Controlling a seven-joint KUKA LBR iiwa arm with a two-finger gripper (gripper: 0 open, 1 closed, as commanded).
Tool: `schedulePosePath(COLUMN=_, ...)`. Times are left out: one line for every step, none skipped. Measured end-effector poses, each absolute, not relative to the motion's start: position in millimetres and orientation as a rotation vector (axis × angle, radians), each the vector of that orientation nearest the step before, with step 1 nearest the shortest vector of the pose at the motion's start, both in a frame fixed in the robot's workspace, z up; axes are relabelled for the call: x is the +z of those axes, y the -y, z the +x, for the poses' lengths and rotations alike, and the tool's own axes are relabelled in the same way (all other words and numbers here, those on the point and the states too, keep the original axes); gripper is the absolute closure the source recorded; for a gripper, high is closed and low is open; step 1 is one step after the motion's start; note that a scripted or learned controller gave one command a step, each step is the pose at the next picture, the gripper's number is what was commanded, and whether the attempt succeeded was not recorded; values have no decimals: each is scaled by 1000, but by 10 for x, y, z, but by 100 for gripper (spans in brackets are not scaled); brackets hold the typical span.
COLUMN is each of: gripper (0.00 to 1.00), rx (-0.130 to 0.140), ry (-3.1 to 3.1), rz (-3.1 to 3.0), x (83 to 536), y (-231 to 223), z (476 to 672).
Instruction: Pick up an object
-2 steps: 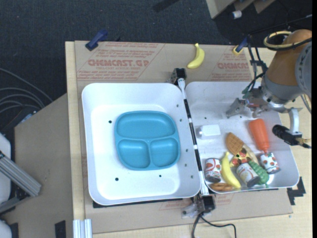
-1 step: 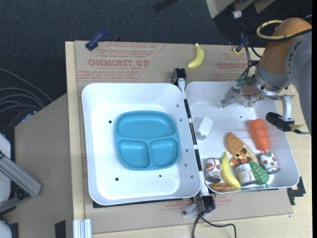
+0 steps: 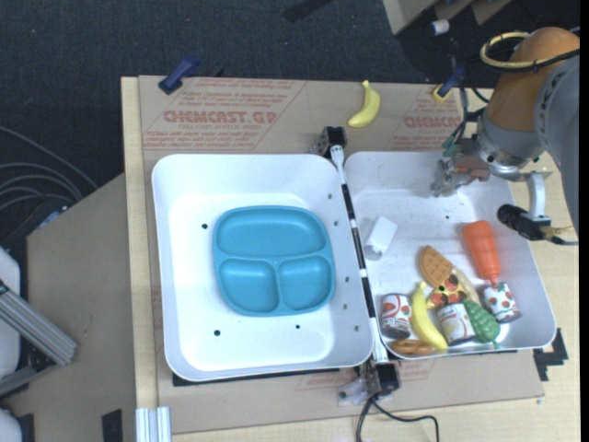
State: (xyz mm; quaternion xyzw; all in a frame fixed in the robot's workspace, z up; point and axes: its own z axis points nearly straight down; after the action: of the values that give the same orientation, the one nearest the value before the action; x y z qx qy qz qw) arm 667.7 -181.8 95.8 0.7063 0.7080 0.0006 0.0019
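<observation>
Fingers of the gripper (image 3: 448, 180) hang over bare floor in the upper part of the right bin (image 3: 405, 168), their spread too blurred to tell, nothing between them. Approach step, I'd say: the carrot (image 3: 481, 250) lies just below to the right, so next comes a shift over it and a descent.

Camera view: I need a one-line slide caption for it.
KUKA gripper poised at the far end of the right bin of toy food, with a blue divided tray in the left bin.

The right white bin (image 3: 405, 178) offers bare floor across its far half; the toy-food pile (carrot, banana, cans) (image 3: 451, 307) crowds its near right corner.
</observation>
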Motion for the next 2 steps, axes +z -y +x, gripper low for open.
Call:
schedulePosePath(gripper=0, rx=1, ry=-2222, rz=2216, x=955, y=1816, z=6675)
schedulePosePath(gripper=100, rx=3, ry=-2220, rz=2213, x=1062, y=1816, z=6683)
